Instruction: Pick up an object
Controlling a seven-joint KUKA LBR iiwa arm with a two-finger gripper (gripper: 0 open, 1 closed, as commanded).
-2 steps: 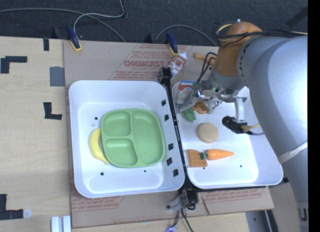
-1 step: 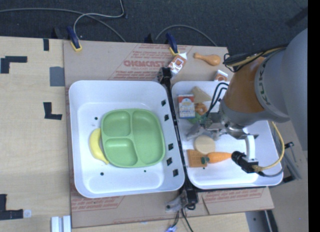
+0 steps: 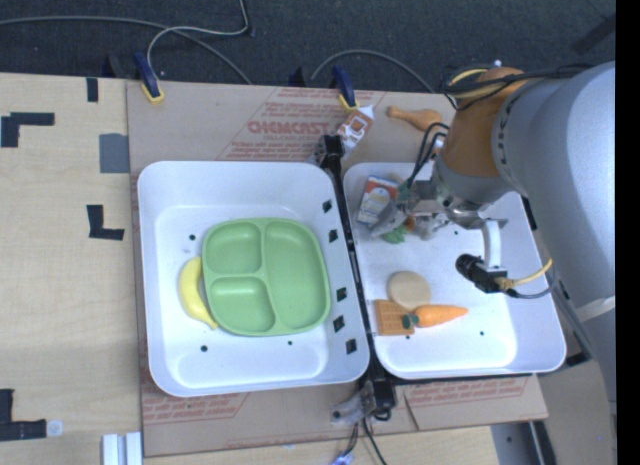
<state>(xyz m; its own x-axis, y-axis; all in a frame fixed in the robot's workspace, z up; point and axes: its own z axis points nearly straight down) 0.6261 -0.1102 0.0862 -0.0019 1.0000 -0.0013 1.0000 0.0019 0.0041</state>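
Dark grey carpet lies beyond a light wooden bench.

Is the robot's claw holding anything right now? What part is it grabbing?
I can't tell. The claw is down in the right bin, right up against a small carton, but the arm hides whether it's pinching it. The carrot lies untouched.

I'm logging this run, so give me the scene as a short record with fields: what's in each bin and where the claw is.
left bin: green plate with three sections, banana against its left edge
right bin: carrot, tan round item, small carton
claw: low in the right bin's upper part, next to the carton
arm: reaches in from the right
grasp: cannot tell
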